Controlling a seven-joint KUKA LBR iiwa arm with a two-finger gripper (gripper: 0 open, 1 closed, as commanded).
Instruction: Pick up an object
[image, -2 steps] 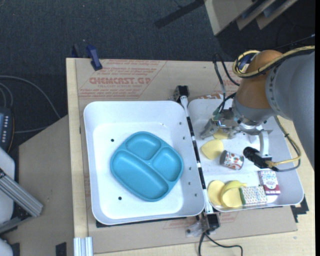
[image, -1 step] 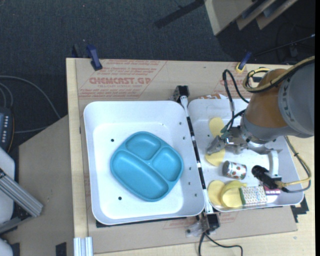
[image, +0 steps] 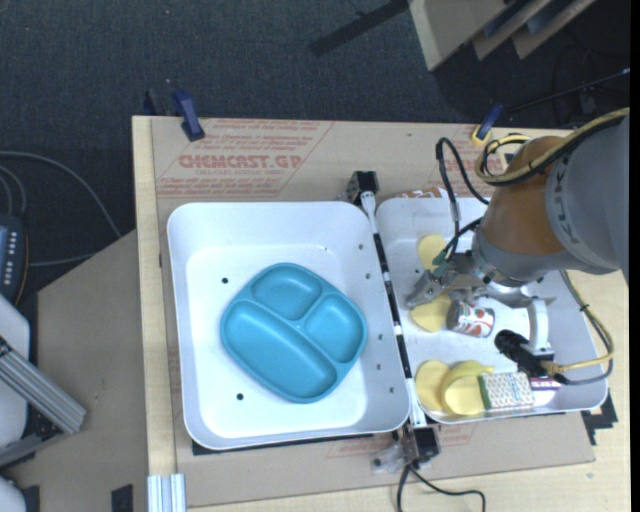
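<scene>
One grey arm bent low over right bin, gripper among yellow pieces.

The left bin has bare floor all round the blue plate at its middle, widest along the top wall. The right bin is crowded: the arm overhangs it, yellow pieces and a small can lie beside the plate-side wall, leaving little open floor.

left bin: blue divided plate | right bin: pincer low among yellow pieces
</scene>
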